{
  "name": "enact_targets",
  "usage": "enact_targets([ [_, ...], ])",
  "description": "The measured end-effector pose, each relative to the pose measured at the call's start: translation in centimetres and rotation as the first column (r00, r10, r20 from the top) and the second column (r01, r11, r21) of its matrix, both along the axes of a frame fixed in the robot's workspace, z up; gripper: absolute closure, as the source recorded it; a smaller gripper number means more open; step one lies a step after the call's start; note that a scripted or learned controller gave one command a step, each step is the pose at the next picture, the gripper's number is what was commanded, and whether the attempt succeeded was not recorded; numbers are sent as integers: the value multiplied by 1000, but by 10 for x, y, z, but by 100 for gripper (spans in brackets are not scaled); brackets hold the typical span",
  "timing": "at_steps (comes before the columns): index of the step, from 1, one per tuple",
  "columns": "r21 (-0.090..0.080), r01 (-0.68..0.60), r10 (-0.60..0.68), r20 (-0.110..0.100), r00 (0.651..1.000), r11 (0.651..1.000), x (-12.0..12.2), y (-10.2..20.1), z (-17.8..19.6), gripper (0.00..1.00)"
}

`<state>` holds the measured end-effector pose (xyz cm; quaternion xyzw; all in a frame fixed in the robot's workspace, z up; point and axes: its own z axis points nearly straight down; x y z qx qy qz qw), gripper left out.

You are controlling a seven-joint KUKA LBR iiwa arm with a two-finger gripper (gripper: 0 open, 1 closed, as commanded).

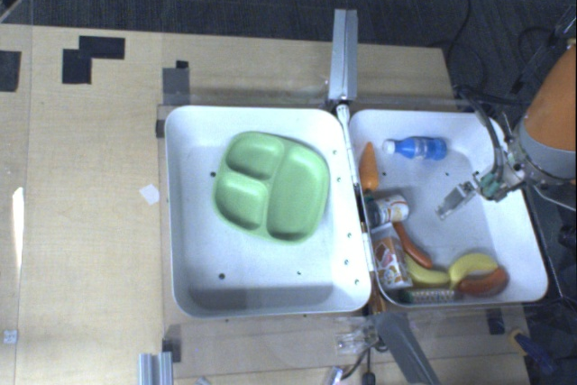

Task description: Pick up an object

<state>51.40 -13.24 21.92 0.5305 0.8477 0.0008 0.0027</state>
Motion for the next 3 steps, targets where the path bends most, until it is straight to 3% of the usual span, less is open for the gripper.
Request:
enact_targets([
  [1,0,-150,150,-1,989,989,62,-20,-69,0],
  [2,-13,-204,204,27,978,979,134,-19,-104,0],
  [3,-1,-43,43,4,999,999,130,-11,-131,0],
])
